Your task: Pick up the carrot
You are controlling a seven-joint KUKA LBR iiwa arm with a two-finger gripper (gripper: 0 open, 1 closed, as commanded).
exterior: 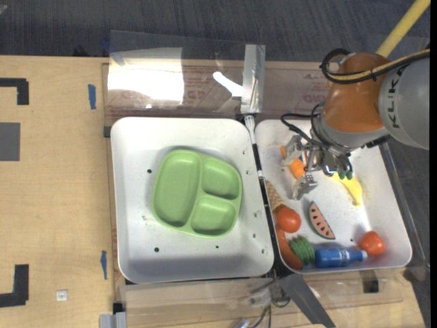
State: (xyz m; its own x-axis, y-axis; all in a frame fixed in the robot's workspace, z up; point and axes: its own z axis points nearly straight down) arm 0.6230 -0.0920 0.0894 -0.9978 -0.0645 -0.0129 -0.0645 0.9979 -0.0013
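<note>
The carrot (286, 246), orange with a green leafy top, lies in the right bin's (392, 203) front left corner against the wall. My gripper (305, 165) hangs over the back half of that bin, well behind the carrot and apart from it. A small orange piece (297, 169) sits right at the gripper's tip; I cannot tell what it is or whether it is gripped.
In the right bin lie a yellow banana (351, 184), a cone (272, 193), a red tomato (288, 219), a watermelon slice (321, 222), a blue bottle (339, 256) and a red ball (371, 242). The left bin (130, 142) holds a green divided plate (197, 192).
</note>
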